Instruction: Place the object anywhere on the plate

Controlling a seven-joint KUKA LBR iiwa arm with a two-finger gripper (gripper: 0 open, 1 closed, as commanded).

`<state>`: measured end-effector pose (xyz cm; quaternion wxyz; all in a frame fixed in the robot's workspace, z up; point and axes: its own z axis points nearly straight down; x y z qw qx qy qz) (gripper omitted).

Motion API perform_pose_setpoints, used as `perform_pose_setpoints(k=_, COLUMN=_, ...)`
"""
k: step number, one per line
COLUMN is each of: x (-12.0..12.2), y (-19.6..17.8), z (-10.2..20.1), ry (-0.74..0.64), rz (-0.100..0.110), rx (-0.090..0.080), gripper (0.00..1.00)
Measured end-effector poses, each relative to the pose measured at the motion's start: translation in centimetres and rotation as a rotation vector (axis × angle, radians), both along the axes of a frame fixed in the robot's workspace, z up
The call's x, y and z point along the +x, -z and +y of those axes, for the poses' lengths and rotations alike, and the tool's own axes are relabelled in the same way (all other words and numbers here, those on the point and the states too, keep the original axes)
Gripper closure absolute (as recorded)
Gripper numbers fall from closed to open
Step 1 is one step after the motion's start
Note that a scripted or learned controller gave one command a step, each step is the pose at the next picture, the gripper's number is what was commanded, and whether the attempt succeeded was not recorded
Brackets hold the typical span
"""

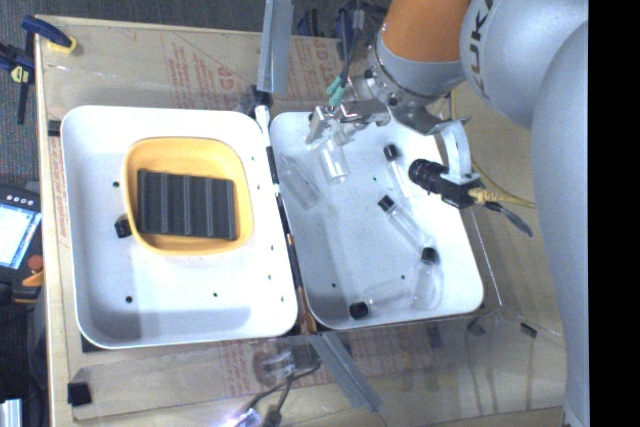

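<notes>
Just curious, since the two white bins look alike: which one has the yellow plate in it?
The left bin, far from the arm. The yellow plate with its dark ribbed insert lies there; the right bin holds small clear tubes.

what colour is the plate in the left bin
Yellow-orange plate, with a dark ribbed block on it; camera view.

The wooden bench (150, 55) carries two white bins, left bin (90, 295) and right bin (340, 275), side by side.
</notes>
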<state>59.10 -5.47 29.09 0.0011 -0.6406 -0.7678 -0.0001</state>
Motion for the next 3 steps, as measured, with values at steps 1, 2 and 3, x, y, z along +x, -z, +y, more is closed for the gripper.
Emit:
perform_pose_setpoints(k=1, x=5.3, y=10.1, z=6.5, ry=-0.148, rz=0.004, rx=0.0, gripper=1.0)
perform_pose_setpoints(k=2, x=1.5, y=4.6, z=7.9, ry=-0.262, rz=0.002, rx=-0.001, gripper=1.0)
perform_pose_setpoints(k=3, x=1.5, y=4.6, z=7.9, ry=-0.262, rz=0.002, rx=-0.001, gripper=0.0)
